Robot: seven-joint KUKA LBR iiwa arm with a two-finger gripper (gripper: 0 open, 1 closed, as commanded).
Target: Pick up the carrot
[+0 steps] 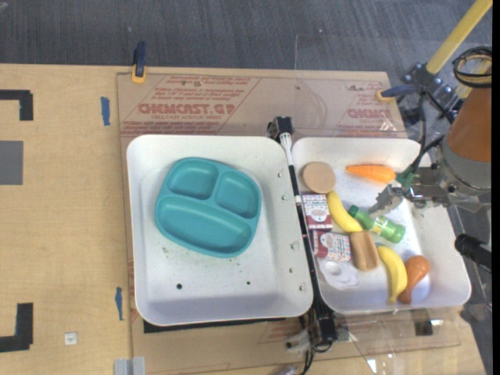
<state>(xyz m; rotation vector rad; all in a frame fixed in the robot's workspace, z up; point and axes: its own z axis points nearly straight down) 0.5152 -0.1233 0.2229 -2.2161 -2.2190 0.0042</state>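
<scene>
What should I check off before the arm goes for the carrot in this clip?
1. Carrot in view, in the right bin, near its far edge: ok.
2. Carrot top uncovered: ok.
3. Carrot apart from the round cookie and banana: ok.
4. End effector over the right bin, just nearer than the carrot's right end: ok.
5. End effector centred on the carrot: not ok, it sits beside the green bottle.
6. Finger opening: cannot tell.
</scene>
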